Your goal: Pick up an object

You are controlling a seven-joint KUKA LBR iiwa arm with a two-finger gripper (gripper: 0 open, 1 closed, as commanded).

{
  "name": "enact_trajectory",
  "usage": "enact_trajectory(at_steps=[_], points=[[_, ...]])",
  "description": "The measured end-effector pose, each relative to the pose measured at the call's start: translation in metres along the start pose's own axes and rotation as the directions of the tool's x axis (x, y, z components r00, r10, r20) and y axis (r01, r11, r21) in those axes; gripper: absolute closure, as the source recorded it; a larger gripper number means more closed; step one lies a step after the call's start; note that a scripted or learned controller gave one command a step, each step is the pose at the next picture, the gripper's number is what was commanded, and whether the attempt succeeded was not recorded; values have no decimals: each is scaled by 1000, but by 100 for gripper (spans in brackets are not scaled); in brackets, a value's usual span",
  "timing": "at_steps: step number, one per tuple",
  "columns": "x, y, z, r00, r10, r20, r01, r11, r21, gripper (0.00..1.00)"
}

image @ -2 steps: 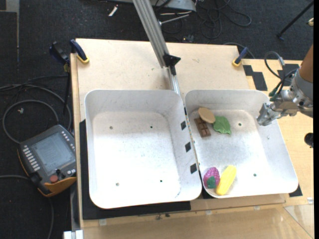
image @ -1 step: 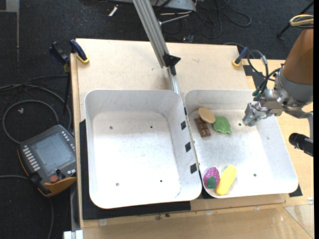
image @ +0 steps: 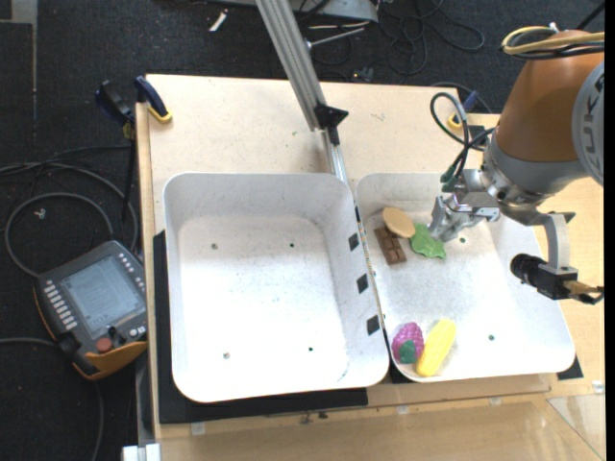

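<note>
- The right bin [image: 538, 353] served as the landmark; the left bin [image: 259, 286] stood touching it along the shared divider.
- At the right bin's near rim lay a yellow toy corn cob [image: 437, 346], with a purple toy grape bunch [image: 407, 338] touching it on the divider side.
- Farther in, near the divider, lay a brown chocolate-bar toy [image: 390, 248]; a tan oval piece [image: 399, 223] lay just beyond it, touching or overlapping.
- The green leaf-shaped toy [image: 429, 246], the likely target, lay just beside these, toward the bin's middle.
- The gripper [image: 444, 227] was down at the leaf's far edge. The finger state could not be read from this view.
- No object was seen between the fingers, so no hold was confirmed.
- Risk: the leaf appeared thin and flat; the fingers could close above it or slide off its edge.
- Risk: the crowded brown and tan pieces could be nudged or caught along with it.
- Risk: a low descent could press the tips against the bin floor.
</note>
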State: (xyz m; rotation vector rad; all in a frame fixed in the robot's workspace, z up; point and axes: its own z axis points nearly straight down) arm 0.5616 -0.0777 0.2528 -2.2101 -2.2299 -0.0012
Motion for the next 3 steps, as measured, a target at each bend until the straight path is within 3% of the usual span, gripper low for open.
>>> enact_trajectory(at_steps=[2,3], points=[[102,-10,-4,1000,1,0,-1,1000,-1,100],[158,-18,15,1000,0,0,0,1000,2,100]])
